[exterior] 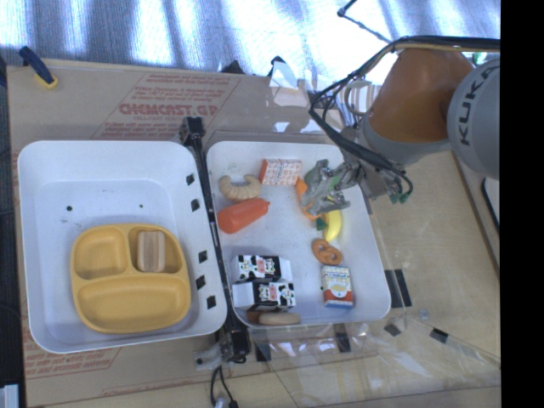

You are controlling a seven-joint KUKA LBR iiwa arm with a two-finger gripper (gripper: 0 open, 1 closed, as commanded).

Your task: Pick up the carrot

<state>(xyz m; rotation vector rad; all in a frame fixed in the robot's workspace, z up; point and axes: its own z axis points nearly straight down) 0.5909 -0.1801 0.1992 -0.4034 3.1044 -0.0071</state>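
Observation:
The carrot point(243, 215) is an orange-red tapered piece lying in the left part of the right bin point(365, 228), close to the divider between the bins. My gripper point(324, 196) hangs over the right part of the same bin, well to the right of the carrot and apart from it. It sits just above a yellow banana point(335, 225) and beside a small orange item point(301, 189). Nothing visible is held by it.
The right bin also holds a tan pastry point(239, 185), a cracker box point(280, 171), a pretzel point(325, 251), a juice box point(337, 286), two milk cartons point(264, 280) and a bread roll point(276, 318). The left bin point(51, 168) holds a yellow divided tray point(127, 296).

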